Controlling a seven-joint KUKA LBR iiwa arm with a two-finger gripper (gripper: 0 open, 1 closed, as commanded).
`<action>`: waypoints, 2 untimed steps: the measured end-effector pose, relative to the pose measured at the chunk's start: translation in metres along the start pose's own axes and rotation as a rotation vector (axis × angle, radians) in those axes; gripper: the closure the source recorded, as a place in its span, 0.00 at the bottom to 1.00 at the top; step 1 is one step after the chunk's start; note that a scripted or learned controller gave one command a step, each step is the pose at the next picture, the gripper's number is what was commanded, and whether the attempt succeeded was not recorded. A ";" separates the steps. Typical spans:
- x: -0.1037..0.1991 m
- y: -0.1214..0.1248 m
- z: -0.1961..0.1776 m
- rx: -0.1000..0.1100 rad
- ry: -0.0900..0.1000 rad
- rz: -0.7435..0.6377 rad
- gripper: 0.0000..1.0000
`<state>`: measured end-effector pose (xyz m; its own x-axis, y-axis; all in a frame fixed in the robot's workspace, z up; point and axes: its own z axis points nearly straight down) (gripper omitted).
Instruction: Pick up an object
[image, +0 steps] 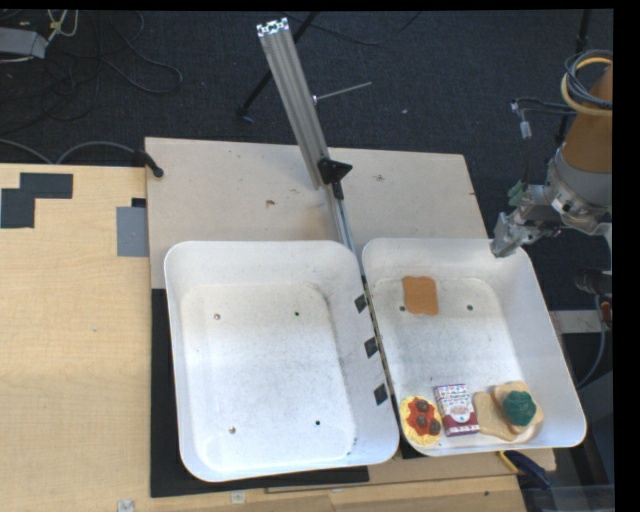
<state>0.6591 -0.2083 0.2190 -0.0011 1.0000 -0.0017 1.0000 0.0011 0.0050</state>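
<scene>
The right bin holds an orange-brown square block near its back. Along its front edge lie a small pizza-like disc with red dots, a red and white carton and a tan piece with a green lump on top. My gripper hangs over the right bin's back right corner, well to the right of the orange-brown block. Nothing shows between its fingers.
The left bin sits beside the right one, with black clips along the shared wall. A slanted aluminium bar rises behind the bins. A wooden tabletop lies to the left; cables cross the dark floor behind.
</scene>
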 end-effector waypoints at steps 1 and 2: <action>0.047 -0.010 0.007 0.008 0.004 -0.002 1.00; 0.091 -0.012 0.010 0.009 0.004 -0.002 1.00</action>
<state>0.6471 -0.1171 0.2092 -0.0034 1.0000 0.0021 1.0000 0.0034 -0.0040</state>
